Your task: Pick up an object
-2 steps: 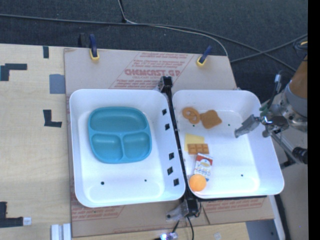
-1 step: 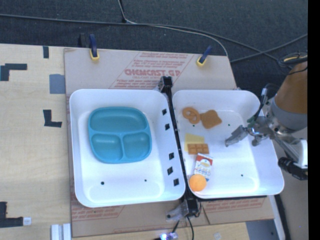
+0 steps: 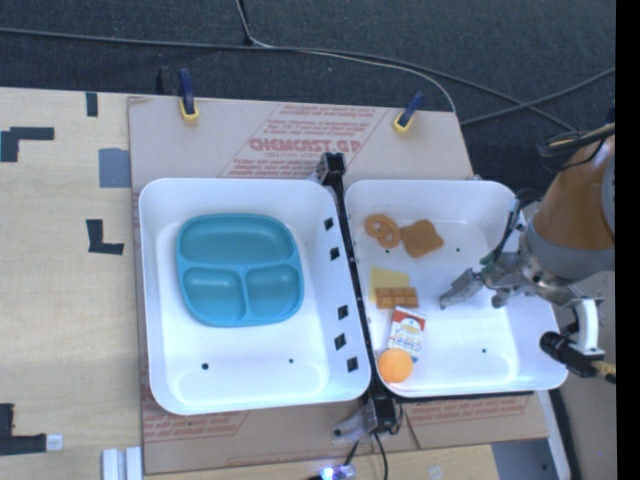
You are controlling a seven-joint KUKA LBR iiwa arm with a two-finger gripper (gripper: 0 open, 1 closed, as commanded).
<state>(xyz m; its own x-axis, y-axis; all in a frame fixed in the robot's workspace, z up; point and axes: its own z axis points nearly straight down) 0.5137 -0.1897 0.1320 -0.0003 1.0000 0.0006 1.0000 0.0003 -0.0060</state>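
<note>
1. Two bins sit side by side mid-frame: left bin [image 3: 160, 298], right bin [image 3: 470, 193].
2. A divided tray [image 3: 240, 268] lies in the left bin, toward its upper left.
3. Right bin's left part, top to bottom: pretzel [image 3: 380, 230] touching a flat piece [image 3: 421, 237] on its right, waffle block [image 3: 393, 289], small packet [image 3: 406, 330], ball [image 3: 396, 366].
4. The gripper [image 3: 462, 290] hovers right of the waffle block, apart from it.

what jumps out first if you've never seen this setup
The blue divided plate in the left bin stands out most. The right bin holds small food items, with an orange ball near its front-left corner. The pincer hangs over that bin, right of the items.
</note>
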